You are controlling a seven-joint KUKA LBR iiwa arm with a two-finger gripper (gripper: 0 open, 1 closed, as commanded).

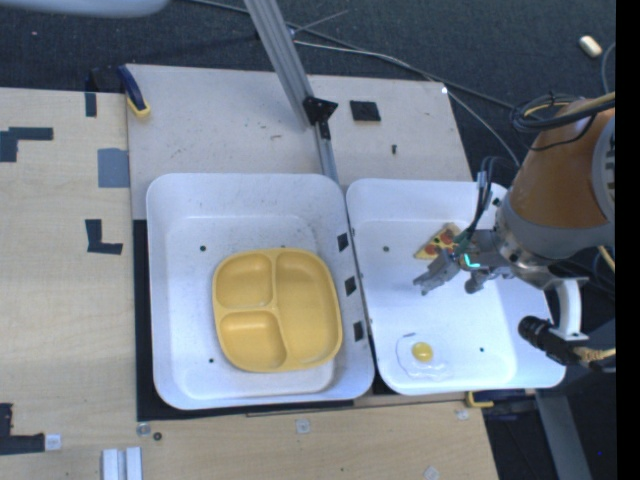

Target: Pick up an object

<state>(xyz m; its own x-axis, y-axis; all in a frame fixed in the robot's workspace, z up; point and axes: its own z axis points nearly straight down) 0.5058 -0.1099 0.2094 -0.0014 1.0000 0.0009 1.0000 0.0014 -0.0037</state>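
In the right bin [500, 200], a small orange and yellow object [441, 240] lies near the middle. A toy fried egg [421, 354], white with a yellow yolk, rests by the bin's front edge. My gripper [449, 284] hangs over the middle of the right bin, just in front of the small orange object and behind the egg. Its two grey fingers [430, 280] are spread apart, so it is open, and nothing shows between them. A yellow divided plate [277, 309] sits in the left bin [170, 268].
The arm's orange band and grey wrist [565, 183] cover the right bin's far right side. A slanted metal post [290, 58] rises behind the bins. Cables [470, 108] run over the bench at the back right.
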